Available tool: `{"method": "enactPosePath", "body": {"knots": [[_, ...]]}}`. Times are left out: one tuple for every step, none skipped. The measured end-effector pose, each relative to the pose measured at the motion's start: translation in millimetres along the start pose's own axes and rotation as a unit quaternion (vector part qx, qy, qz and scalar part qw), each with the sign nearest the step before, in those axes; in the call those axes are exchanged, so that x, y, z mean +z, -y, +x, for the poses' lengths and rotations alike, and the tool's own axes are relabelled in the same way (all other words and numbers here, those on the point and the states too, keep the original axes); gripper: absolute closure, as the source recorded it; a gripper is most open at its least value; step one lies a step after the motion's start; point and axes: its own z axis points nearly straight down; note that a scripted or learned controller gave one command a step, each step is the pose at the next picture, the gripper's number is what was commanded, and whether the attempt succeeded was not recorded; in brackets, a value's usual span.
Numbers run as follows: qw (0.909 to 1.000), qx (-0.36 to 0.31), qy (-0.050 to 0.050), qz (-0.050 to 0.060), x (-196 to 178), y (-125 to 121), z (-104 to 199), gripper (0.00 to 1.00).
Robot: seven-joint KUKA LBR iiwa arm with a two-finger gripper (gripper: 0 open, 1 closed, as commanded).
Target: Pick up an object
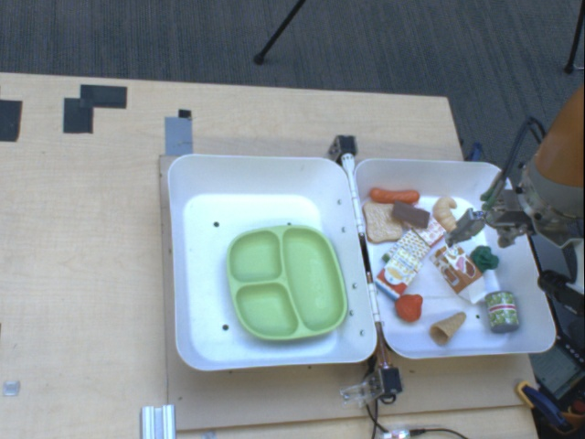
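From the overhead camera I see the bench (82, 273) carrying two shallow white bins side by side. The left bin (196, 245) holds a green divided plate (287, 283) lying flat near its middle, with three compartments, two small ones on the left and one long one on the right.

The right bin (539, 332) holds the loose things. Along its far edge lies an orange carrot-like piece (394, 195), and just beside it toward the near side sit a slice of toast (379, 222) and a dark brown block (411, 215) that touches the toast. A pale curled piece (445, 212) lies to their right. A small printed carton (403, 261) lies tilted near the bin's left wall, with a red-orange piece (409, 308) by its near end. A second packet (458, 271) lies in the middle of the bin, a dark green piece (484, 258) touching its right side. Toward the near edge I see a cone (447, 326) and a small can (501, 311) near the near right corner.

The arm (559, 167) comes in over the bin's right edge. The gripper (475, 222) hangs above the middle of the right bin, just past the second packet's far end; I cannot tell whether it is apart or together, and I see nothing held in it.
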Motion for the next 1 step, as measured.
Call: {"method": "enactPosePath", "body": {"knots": [[1.0,0.002,0.001,-0.003,109.1,-9.2,18.4,0.0]]}}
